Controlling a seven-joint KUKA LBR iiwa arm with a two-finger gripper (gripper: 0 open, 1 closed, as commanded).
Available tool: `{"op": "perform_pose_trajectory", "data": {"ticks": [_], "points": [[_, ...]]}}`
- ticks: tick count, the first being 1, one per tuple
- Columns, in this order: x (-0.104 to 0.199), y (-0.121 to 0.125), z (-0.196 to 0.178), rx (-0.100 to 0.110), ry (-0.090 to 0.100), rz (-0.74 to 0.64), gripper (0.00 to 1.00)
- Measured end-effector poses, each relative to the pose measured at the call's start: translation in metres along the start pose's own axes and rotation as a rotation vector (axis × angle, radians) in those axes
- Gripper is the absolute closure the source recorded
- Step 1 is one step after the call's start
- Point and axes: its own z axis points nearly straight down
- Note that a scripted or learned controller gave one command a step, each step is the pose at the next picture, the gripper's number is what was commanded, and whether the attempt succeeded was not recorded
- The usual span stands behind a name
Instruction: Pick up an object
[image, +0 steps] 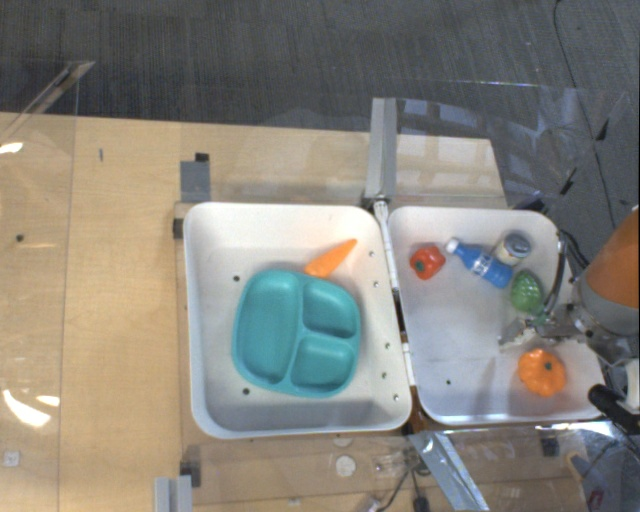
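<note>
Where grey floor ends, a wooden bench (100, 300) bears two bins (290, 220).

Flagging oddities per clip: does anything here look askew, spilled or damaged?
Nothing looks spilled or broken. The orange plastic carrot lies outside the teal divided plate, its tip reaching the plate's rim, in the left white bin. The blue-and-white bottle lies on its side.

1. Pale wood-grain surface (100, 300), matt, at frame left.
2. Two white bins (205, 330), smooth plastic, faint sheen.
3. Teal divided plate (297, 332), smooth plastic, softly glossy.
4. Orange fruit (541, 372) at lower right, glossy plastic.
5. Brushed grey metal brackets (381, 150) at top centre.
</note>
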Motion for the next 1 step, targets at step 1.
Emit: {"op": "perform_pose_trajectory", "data": {"ticks": [1], "points": [[0.0028, -0.0044, 0.0093, 0.005, -0.001, -0.118, 0.0]]}}
